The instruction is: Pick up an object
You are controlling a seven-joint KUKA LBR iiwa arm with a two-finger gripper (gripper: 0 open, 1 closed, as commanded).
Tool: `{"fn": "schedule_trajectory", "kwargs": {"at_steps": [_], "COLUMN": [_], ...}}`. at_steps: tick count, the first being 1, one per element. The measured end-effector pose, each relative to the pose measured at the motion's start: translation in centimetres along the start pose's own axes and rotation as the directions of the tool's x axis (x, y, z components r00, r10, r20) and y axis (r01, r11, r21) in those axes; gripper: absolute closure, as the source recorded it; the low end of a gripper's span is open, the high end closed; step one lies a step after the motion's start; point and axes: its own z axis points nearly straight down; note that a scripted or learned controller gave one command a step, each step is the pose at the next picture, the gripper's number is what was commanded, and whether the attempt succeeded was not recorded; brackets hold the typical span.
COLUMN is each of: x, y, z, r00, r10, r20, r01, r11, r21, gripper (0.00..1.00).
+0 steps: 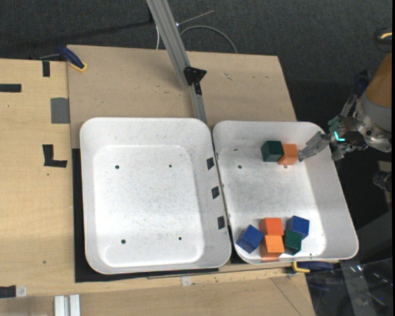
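The right bin (319, 176) holds several small blocks. A dark green block (271, 151) and an orange block (289, 154) sit side by side near its far edge. My gripper (318, 146) reaches in over the bin's right rim, its tip just right of the orange block, with nothing visibly held. At the bin's near edge lies a cluster: a blue block (250, 237), two orange blocks (272, 226) (274, 244), a second blue block (299, 226) and a green block (292, 242).
The left bin (145, 196) stands beside the right one. A slanted metal bar (174, 38) crosses the bench from the top and ends at the gap between the bins. The arm's wrist (372, 120) hangs past the bench's right edge.
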Motion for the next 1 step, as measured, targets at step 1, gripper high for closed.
{"fn": "schedule_trajectory", "kwargs": {"at_steps": [1], "x": [-0.13], "y": [-0.20], "z": [4.38], "r00": [1.000], "r10": [0.001], "r20": [0.000], "r01": [-0.001], "r11": [1.000], "r21": [0.005], "gripper": [0.00]}}
